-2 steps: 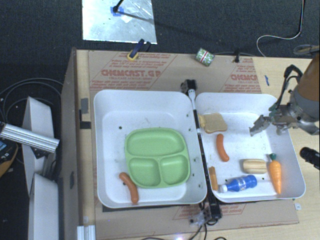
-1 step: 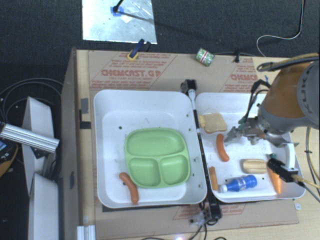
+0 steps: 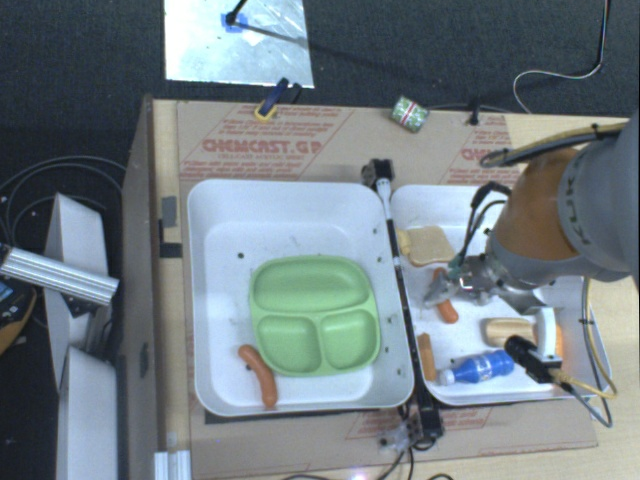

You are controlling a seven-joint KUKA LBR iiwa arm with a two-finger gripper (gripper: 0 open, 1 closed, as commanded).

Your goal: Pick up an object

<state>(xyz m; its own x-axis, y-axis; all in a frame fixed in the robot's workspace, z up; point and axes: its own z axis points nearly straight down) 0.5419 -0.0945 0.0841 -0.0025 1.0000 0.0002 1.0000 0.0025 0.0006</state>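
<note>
Cardboard sheeting (image 3: pixel 300 143) printed with red lettering covers the bench under two shallow white bins set side by side. Left bin (image 3: pixel 215 228): holds a green compartment tray (image 3: pixel 315 313) lying flat near its centre, with one orange sausage (image 3: pixel 260 373) on the bin floor just beside the tray's lower left corner. Right bin (image 3: pixel 440 200): entered from the right by the grey arm (image 3: pixel 590 208), orange band above the wrist. The gripper (image 3: pixel 441 290) is down in the upper middle of this bin, fingers pointing left; whether they are apart or together cannot be told, and nothing is seen between them. A slice of toast (image 3: pixel 428 245) lies just above the gripper. A small orange sausage piece (image 3: pixel 449 312) lies just below it, contact not clear. A bread roll (image 3: pixel 508 328) sits to the right, a blue bottle (image 3: pixel 480 368) along the near wall, and a thin orange stick (image 3: pixel 427 356) beside the left wall.
</note>
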